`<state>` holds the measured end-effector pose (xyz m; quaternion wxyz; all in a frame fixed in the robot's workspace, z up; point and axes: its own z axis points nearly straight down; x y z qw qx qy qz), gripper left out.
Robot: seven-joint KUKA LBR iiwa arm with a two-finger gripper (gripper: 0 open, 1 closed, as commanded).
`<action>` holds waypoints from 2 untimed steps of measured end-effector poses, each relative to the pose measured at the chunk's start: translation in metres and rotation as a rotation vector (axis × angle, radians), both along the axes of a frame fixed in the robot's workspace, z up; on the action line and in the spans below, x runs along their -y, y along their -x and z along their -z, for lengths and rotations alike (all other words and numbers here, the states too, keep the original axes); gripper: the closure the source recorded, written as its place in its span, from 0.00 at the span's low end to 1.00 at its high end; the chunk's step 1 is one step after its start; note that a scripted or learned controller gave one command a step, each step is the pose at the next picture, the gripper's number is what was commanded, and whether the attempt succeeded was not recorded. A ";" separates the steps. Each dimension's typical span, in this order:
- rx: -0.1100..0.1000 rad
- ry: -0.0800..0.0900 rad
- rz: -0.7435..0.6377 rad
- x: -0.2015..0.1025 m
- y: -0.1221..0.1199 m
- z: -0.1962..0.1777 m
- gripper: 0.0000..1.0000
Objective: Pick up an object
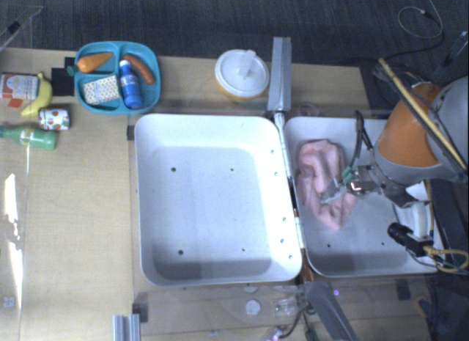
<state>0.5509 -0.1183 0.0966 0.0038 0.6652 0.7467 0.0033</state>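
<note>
Arm [410,138], bent low from the right; gripper [344,185] down against pink cloth [321,178] in right bin [366,259], its grasp indeterminable.

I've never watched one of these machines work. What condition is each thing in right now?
pink cloth: crumpled, lying in the right bin.
hand: down at the cloth's right edge.
left bin: sitting flat beside the right one.
lidded cup: upright, lid on.
blue tray: holding toy food.
</note>
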 end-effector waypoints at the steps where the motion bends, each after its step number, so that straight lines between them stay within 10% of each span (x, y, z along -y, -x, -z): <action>1: 0.010 0.000 0.005 0.019 0.020 0.004 0.00; 2: 0.013 0.004 -0.025 -0.029 0.040 0.004 0.00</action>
